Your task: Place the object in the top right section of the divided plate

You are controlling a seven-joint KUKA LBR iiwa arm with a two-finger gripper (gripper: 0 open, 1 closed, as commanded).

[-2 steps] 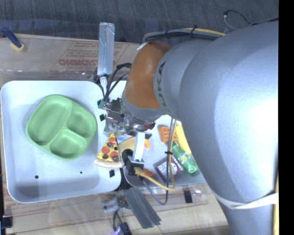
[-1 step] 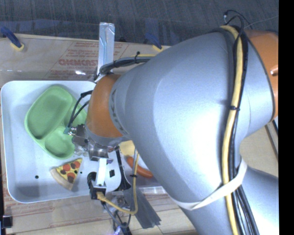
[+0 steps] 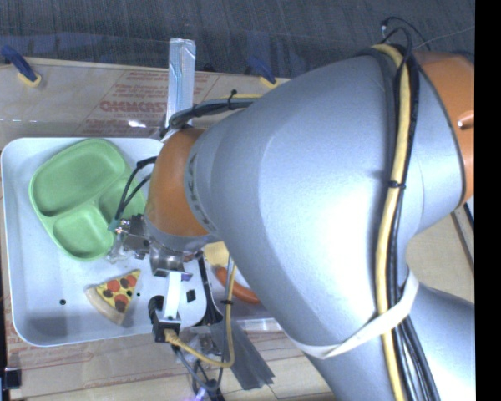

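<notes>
Gripper (image 3: 132, 239): low at the plate's edge; you cannot tell whether it is apart, together or clamped on anything
Object: probably the pizza slice (image 3: 115, 295), flat on the white bin (image 3: 29, 291) just below the gripper, apart from it
Divided plate (image 3: 75, 190): immediately left of the gripper
Risk: if nothing is held, you release onto nothing; the wrist sits so near the rim it could shove the plate
Hidden: the arm covers the plate's right section and most of an orange item (image 3: 238, 291) right of the gripper
</notes>
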